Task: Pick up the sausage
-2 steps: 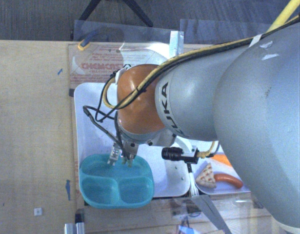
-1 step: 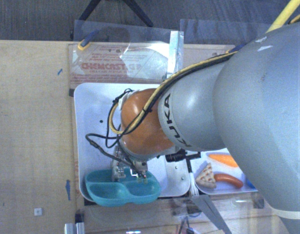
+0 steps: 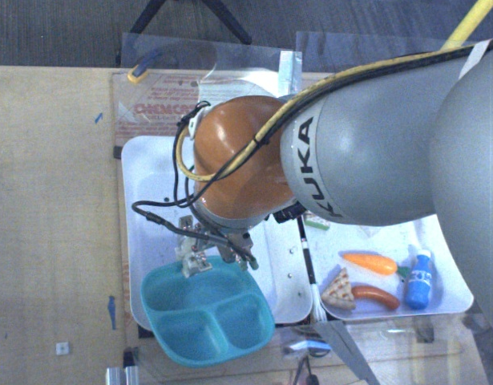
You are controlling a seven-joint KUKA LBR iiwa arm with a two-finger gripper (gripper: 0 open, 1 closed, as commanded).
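The sausage (image 3: 375, 296) lies in the right bin (image 3: 450, 295), well apart from the fingers (image 3: 200, 257), at about three o'clock from them. The fingers hang over the left bin (image 3: 142, 215), just above the far rim of a teal divided tray (image 3: 208, 315); whether they are open or closed cannot be told. Beside the sausage lie a pizza slice (image 3: 338, 289), a carrot (image 3: 369, 262) and a blue bottle (image 3: 419, 280).

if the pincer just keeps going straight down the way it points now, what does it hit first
Most likely the teal divided tray in the left bin: the pincer hangs over that tray's upper rim. Depth is hard to judge from above. The sausage lies in the right bin, well off that line.
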